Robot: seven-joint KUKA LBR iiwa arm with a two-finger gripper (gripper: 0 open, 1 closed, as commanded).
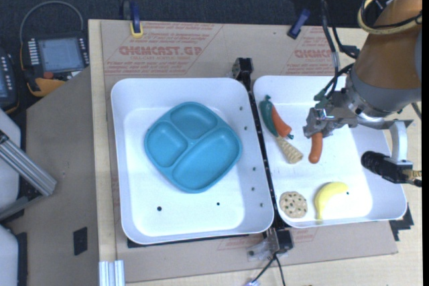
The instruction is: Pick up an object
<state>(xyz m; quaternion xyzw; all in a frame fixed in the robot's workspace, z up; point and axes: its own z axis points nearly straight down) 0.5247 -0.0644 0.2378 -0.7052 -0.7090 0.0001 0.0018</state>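
My gripper [318, 130] hangs over the right bin [382, 207], in its upper middle part. An orange stick-shaped toy [314, 151] points down from the gripper, its upper end caught between the fingers. To the left lie a carrot with a green top [280, 124] next to a green pepper [267, 114], and a beige cone-like piece [291, 151]. A round cookie [293, 204] and a yellow banana [330, 196] rest near the bin's front wall.
The left bin [134, 204] holds a blue divided plate [193, 145]. A black part of the arm [383, 166] juts over the right bin's right side. Black clamps sit between the bins at the back [242, 68] and front [281, 238].
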